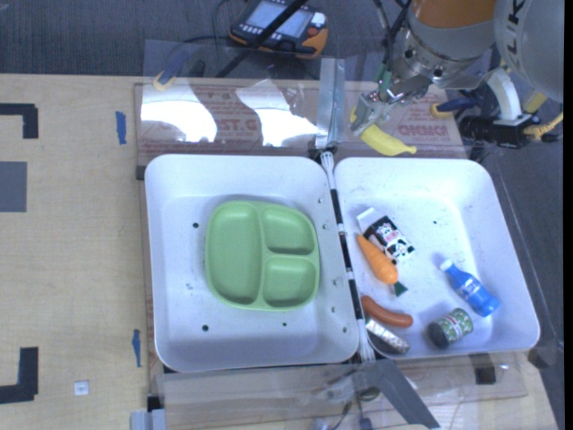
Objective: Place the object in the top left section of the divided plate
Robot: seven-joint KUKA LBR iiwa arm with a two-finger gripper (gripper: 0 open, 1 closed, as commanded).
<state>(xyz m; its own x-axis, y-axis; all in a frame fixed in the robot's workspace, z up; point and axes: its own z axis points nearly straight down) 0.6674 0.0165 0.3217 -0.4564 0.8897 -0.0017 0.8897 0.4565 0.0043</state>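
Plate [261, 255] in left bin [170, 240]; toys [394, 276] right.

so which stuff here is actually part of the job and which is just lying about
Job:
- gripper, high over the right bin's far edge
- banana at that gripper
- green divided plate in the left bin

Lying about, right bin:
- carrot
- cow-print carton
- blue bottle
- sausage
- green can

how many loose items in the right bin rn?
6, in the right bin: milk carton, carrot, blue bottle, sausage, green can, silver piece at the front edge. Banana is above the rim, by the gripper.
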